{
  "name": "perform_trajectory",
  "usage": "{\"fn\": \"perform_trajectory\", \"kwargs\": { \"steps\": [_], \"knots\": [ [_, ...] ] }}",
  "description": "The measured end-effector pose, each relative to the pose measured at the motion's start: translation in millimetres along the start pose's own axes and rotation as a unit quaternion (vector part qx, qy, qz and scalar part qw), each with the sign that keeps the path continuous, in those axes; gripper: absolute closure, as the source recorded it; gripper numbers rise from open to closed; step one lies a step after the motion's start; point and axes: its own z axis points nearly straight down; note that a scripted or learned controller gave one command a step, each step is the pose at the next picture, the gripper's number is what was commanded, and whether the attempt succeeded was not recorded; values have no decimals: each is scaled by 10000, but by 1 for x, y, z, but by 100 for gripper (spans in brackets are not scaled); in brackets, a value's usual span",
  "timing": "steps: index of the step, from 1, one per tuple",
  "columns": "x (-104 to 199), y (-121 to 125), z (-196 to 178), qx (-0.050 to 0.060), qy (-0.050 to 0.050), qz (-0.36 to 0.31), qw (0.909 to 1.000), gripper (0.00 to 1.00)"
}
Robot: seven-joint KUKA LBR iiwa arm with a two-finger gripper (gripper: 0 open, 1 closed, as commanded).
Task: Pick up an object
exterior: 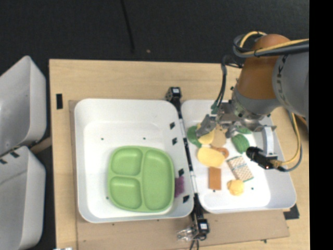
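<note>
Illumination is even and moderately bright over the bench (130, 79), while the surrounding floor is dark. The white bins (125, 120) appear near overexposure with soft highlights on their rims, and shadows are faint and diffuse. Overall focus is slightly soft, with fine detail on small items blurred.

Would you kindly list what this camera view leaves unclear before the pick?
- Gripper: the wrist above hides whether it holds anything.
- Green piece at the right bin's left wall: partly under the gripper, shape unclear.
- Purple item beside the green tray: mostly hidden by the bin divider.
- Patterned packet: print too small to read.
</note>
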Motion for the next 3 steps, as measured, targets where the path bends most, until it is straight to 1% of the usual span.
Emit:
{"fn": "perform_trajectory", "kwargs": {
  "steps": [1, 2, 3],
  "knots": [
    [48, -87, -4, -33, 0, -19, 10000, 0],
    [44, -82, -14, -72, -17, 30, 10000, 100],
    [57, -99, -171, -158, -9, -29, 9999, 100]
  ]
}}
